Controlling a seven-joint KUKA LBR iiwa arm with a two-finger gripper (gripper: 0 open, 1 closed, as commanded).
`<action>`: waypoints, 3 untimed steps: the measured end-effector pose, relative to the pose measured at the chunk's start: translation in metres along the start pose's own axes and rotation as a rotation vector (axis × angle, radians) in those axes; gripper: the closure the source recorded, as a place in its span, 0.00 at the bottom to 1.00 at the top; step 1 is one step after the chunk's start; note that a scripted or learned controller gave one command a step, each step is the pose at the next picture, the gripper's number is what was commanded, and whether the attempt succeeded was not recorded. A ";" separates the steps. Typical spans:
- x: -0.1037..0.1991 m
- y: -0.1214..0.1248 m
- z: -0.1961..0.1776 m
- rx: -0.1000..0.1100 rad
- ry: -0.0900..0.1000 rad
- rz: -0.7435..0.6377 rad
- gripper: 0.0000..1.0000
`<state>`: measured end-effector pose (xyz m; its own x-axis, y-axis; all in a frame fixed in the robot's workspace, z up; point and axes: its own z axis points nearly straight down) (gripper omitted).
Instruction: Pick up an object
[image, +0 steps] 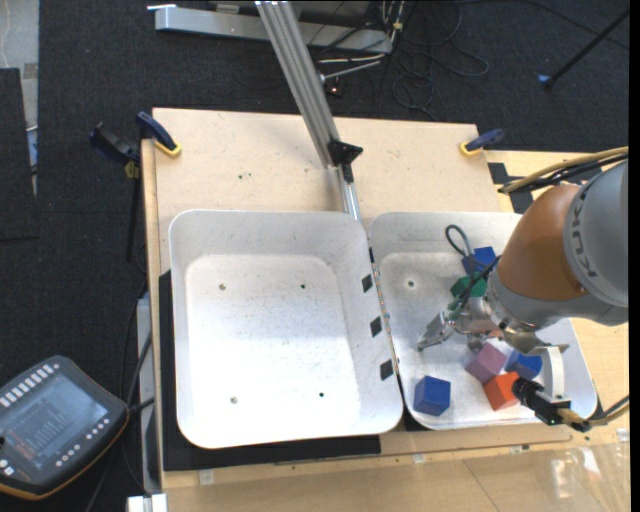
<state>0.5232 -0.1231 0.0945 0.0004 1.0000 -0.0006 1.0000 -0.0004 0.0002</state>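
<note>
A grey control pendant (45, 425) is lying on the dark carpet (70, 150) at far left, beside the pale wooden bench (260, 160) that is bearing the left bin (265, 320). In the right bin (410, 255), a blue cube (432, 394), a pink block (489, 361) and an orange block (500, 390) are sitting near the front wall. The gripper (437, 335) is hanging over them with fingers spread, pinching nothing.

Tabletop (260, 160): carries two bins side by side, touching along their inner rims.
Left bin (190, 240): on the left half.
Right bin (400, 240): on the right half; holds all the blocks.
Cube (432, 394): near the right bin's front rim, left of the other blocks.
Block cluster (492, 362): right of the cube, under the arm.
Pincer (440, 335): over the right bin, behind the cube.
</note>
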 end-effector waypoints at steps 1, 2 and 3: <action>0.000 0.000 -0.011 -0.001 0.000 0.000 1.00; 0.003 -0.008 -0.064 -0.005 0.000 -0.002 1.00; 0.004 0.003 -0.122 -0.007 -0.001 -0.004 1.00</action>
<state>0.5261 -0.1191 0.2162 -0.0032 1.0000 -0.0018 1.0000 0.0033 0.0072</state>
